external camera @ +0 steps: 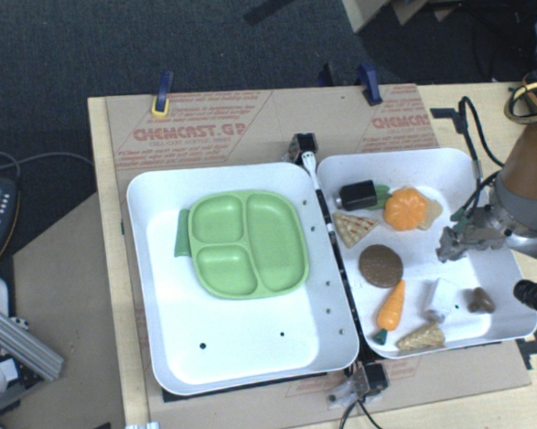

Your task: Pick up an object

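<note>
The right bin [449, 173] holds several small items. A black block [359, 194] lies beside an orange fruit [407, 208]. A sandwich wedge [354, 226] and a round brown cookie [380, 265] sit near the bin's left wall, with a carrot [391, 306] below them. Further down lie a pale clear piece [430, 297], a small brown lump [481, 300] and a tan cracker [420, 339]. My gripper [456, 241] hangs over the right side of this bin, right of the cookie and below the orange fruit, with nothing seen in it.
The left bin [164, 290] carries a green divided plate [248, 242]. A hinge strip with black clamps [304, 146] joins the two bins. Cables [469, 131] run along the bench's right side, near the arm.
</note>
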Robot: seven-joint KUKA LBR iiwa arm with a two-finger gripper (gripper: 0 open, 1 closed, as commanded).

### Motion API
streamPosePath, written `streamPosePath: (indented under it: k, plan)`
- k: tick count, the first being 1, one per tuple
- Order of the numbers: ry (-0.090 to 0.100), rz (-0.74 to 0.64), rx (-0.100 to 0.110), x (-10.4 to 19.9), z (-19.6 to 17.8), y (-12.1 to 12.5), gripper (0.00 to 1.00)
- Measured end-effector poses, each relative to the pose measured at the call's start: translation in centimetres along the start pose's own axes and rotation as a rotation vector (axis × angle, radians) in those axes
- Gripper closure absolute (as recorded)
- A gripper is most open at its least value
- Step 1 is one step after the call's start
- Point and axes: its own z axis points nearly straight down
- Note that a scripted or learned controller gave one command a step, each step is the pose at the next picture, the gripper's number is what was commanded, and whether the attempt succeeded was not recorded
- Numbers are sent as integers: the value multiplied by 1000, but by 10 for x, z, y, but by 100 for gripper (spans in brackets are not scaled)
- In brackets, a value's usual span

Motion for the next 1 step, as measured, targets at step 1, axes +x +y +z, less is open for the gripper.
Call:
streamPosePath:
  k: [1]
  plan:
    - [0,0,-1,-2,-64,2,100]
